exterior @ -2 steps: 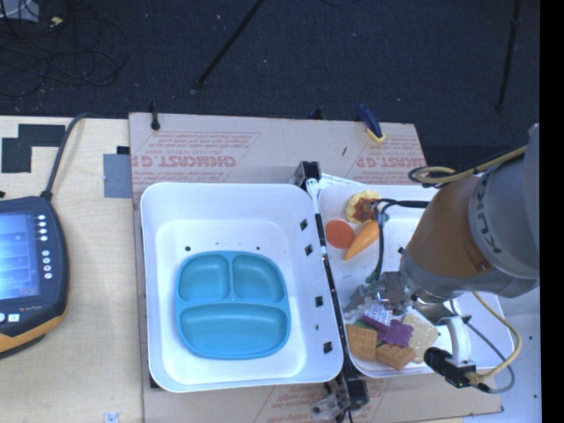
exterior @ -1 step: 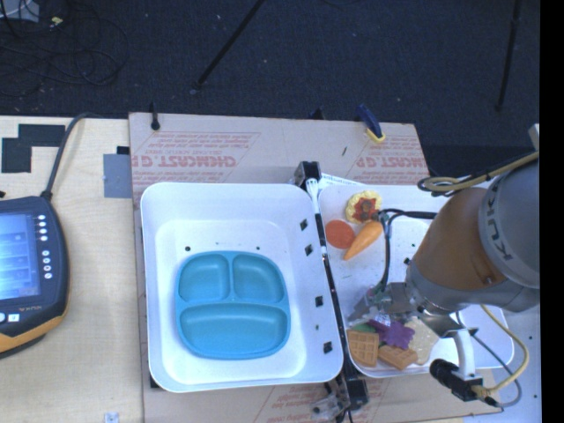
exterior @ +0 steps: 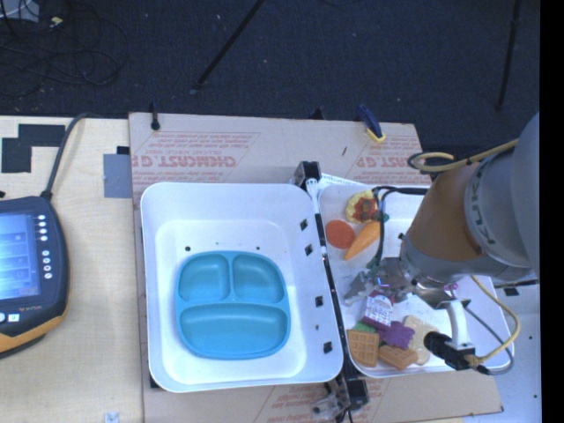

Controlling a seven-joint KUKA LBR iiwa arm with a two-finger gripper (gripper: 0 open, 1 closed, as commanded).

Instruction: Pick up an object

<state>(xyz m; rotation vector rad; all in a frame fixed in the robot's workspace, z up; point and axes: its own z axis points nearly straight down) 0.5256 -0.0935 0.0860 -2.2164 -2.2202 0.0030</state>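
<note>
A black handheld pendant (exterior: 26, 267) is seen at the left edge of the tabletop (exterior: 88, 359); right of it the left bin (exterior: 163, 210) carries a blue divided plate (exterior: 233, 305) at its middle; in the right bin (exterior: 339, 342), at the frame's lower right, toy foods are heaped: an orange carrot (exterior: 362, 239) and a red tomato (exterior: 339, 233) at upper left, a waffle (exterior: 363, 346) and a purple piece (exterior: 397, 334) lower down; the claw (exterior: 381, 291) is placed among them, just above the waffle and below the carrot; whether it is open or closed cannot be told.
</note>
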